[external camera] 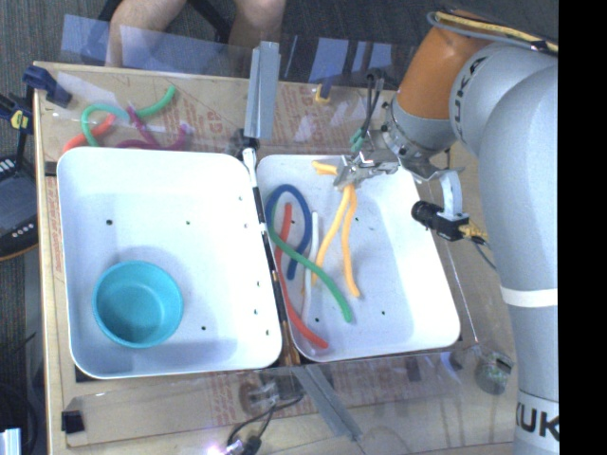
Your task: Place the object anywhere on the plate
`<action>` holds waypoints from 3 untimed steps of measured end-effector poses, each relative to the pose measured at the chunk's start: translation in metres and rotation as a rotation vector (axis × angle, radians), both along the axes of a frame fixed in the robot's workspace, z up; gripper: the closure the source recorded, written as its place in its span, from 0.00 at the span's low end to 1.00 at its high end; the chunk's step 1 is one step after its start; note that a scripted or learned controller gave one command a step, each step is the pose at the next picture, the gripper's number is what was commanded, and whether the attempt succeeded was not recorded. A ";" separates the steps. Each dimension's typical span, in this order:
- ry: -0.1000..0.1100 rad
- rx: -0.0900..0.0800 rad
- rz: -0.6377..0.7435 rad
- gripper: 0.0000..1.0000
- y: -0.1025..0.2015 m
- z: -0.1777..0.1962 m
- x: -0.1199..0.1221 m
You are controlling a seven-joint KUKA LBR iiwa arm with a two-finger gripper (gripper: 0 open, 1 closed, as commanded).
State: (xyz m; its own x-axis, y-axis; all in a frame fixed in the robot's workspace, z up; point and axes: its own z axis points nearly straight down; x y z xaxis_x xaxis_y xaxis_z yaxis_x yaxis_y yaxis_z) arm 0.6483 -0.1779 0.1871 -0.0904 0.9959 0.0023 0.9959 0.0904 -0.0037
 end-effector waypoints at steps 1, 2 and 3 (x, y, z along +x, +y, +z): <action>-0.002 -0.001 0.041 1.00 0.081 0.049 -0.009; -0.002 -0.002 0.093 1.00 0.137 0.047 0.008; 0.001 -0.002 0.210 1.00 0.217 0.003 -0.049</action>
State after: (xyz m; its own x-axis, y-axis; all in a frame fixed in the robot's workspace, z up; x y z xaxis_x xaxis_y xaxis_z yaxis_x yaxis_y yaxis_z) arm 0.5991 0.0392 0.1905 -0.2964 0.9551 0.0002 0.9551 0.2964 -0.0049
